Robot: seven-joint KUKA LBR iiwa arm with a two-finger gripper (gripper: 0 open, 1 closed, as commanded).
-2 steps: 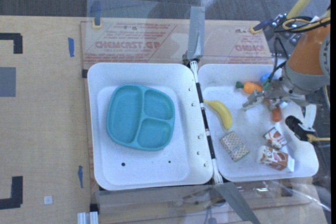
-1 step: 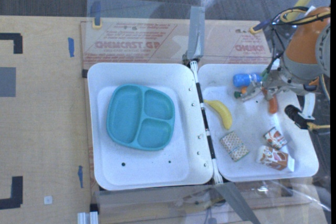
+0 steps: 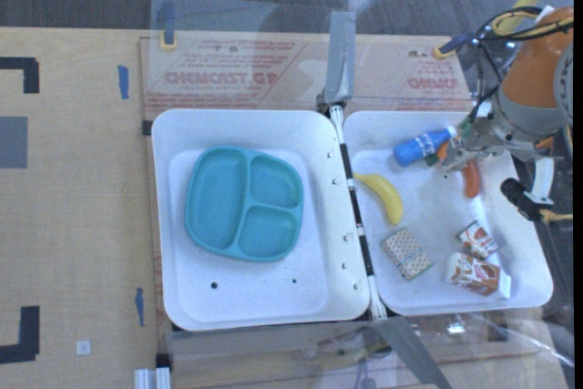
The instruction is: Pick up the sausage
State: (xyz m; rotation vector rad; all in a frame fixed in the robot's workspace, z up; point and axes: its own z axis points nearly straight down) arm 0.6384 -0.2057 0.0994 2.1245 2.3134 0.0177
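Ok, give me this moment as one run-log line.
arm: over right bin | claw: at sausage, grasp unconfirmed | nearby: blue bottle, banana | left bin: teal tray

A: Where does the camera sit?

B: High above the bench [image 3: 73,196], looking down at a slant, far enough off to take in both white bins: the left bin [image 3: 182,287] and the right bin [image 3: 533,273].

A: Which way is it facing?

B: Toward the clear panel [image 3: 246,23] behind the left bin; dark floor lies beyond that. The arm [image 3: 537,77] enters from the right of that bin.
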